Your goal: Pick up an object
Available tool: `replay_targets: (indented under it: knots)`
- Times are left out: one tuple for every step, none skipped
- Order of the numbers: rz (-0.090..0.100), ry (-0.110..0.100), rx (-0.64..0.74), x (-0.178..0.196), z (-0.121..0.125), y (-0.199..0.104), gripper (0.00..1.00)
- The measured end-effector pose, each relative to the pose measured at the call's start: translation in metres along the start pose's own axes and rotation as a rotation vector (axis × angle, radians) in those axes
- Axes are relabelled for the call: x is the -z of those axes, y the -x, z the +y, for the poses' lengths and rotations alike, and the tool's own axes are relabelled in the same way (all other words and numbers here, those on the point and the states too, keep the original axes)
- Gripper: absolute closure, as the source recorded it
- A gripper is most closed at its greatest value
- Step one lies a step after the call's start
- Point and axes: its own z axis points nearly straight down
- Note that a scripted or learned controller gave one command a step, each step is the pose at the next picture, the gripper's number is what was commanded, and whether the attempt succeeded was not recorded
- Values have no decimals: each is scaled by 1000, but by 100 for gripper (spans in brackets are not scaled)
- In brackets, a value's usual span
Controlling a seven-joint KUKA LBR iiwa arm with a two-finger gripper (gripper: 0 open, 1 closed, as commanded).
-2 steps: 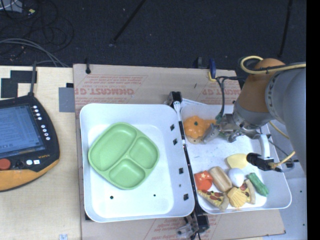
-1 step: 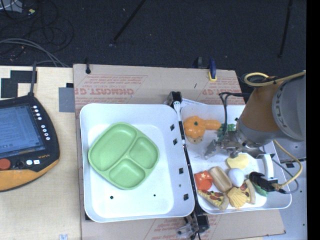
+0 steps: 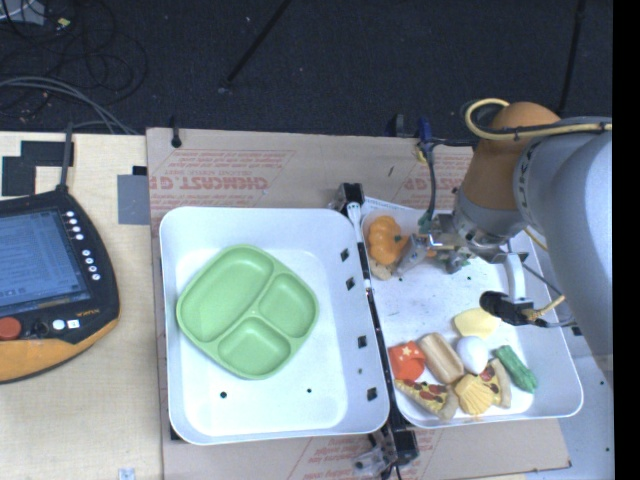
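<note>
I see the gripper [image 3: 415, 245] low in the right bin [image 3: 560, 393], near its far left corner, right beside an orange toy [image 3: 382, 239] that sits against the bin's left wall; I cannot tell whether it is gripped. The bin's middle floor lies bare. Along its near edge crowd a red piece [image 3: 406, 360], a sausage-like piece [image 3: 441, 356], a white egg [image 3: 470, 350] and a green piece [image 3: 517, 367]. In the left bin [image 3: 200, 408] a green divided plate [image 3: 248, 310] sits left of centre, with bare floor toward its near right corner.
</note>
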Motion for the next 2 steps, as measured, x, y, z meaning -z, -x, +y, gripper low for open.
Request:
replay_targets:
  knots:
    - [2, -1, -2, 0, -2, -37, 0]
    - [2, 0, -4, 0, -2, -18, 0]
